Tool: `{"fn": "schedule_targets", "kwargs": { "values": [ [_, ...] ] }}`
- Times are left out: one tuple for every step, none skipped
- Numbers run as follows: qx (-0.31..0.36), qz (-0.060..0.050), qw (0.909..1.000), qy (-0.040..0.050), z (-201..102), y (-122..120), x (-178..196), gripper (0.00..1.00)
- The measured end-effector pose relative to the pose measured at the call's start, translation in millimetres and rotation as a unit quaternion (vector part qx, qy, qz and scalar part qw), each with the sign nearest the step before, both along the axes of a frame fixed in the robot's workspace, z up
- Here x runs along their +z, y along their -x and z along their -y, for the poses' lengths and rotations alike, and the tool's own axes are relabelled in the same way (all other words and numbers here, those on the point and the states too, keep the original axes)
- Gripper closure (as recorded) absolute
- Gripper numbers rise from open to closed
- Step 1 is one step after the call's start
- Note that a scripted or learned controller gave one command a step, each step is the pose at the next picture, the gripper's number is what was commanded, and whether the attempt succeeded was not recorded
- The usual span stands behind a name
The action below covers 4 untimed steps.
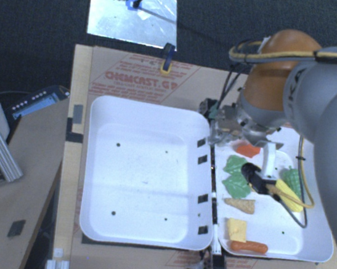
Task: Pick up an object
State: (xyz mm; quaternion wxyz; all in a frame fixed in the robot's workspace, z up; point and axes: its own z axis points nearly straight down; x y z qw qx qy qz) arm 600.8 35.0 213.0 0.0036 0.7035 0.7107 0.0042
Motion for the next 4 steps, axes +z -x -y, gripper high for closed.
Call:
{"fn": "schedule_targets", "kwargs": {
  "values": [
    [0.001, 0.004, 1.0, -0.0023, -57.0, 25.0, 180.5, 1.0],
    [0.002, 0.003, 1.0, -0.0031, -158.3, -12.7, 286.4, 1.0],
    [-0.001, -0.002, 1.0, -0.0006, -190.1, -69.4, 299.4, 1.0],
    [0.001, -0.011, 0.9999, 0.0005, -201.9, 82.2, 222.7, 1.0]
  ]
}}
